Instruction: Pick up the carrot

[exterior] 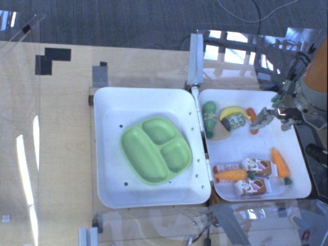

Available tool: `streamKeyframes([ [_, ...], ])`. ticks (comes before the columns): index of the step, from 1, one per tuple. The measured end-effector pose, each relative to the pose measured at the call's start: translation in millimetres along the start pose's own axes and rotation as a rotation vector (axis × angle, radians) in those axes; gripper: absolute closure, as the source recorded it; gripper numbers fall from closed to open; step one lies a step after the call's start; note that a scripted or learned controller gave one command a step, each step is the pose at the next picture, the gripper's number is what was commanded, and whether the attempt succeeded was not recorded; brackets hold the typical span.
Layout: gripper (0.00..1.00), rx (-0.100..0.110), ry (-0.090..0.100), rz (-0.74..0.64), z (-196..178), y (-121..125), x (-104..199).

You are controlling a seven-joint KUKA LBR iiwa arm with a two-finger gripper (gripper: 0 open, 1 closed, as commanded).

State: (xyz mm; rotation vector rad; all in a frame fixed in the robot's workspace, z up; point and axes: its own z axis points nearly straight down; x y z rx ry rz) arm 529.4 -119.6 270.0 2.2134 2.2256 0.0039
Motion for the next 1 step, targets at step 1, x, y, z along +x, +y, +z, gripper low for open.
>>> streamKeyframes([
  [1,0.00,0.002,0.001,0.245,161.5,-17.1,-84.4],
])
